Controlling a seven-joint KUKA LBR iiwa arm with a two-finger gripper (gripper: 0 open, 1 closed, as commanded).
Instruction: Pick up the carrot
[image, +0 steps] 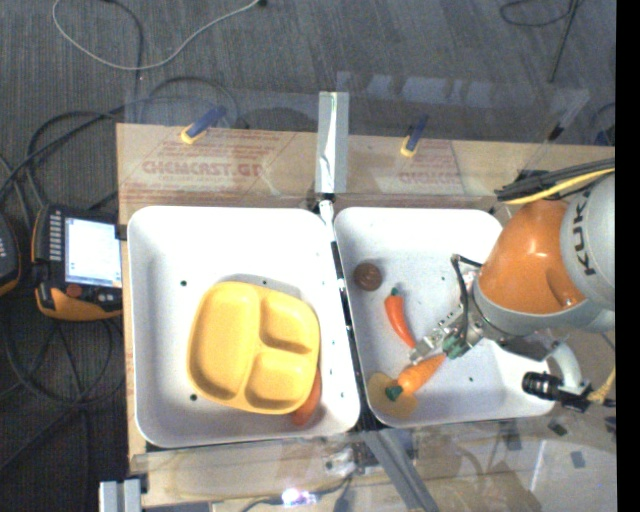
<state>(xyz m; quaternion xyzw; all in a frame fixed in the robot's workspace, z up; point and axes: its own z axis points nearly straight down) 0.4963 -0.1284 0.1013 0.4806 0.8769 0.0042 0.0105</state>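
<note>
Lying diagonal, carrot (420, 374) green end lower-left, apparently.

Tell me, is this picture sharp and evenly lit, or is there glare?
Camera view: fairly sharp but grainy; the white bins look bright and washed out, the yellow tray throws a soft shadow at its upper edge, and the floor beyond the bench stays dim.

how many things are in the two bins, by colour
Orange: 3, an upper carrot, a lower carrot by the gripper, and an orange-red thing under the tray's edge
Yellow: 1, the divided tray
Brown: 1, a round piece
Total: 5
</note>
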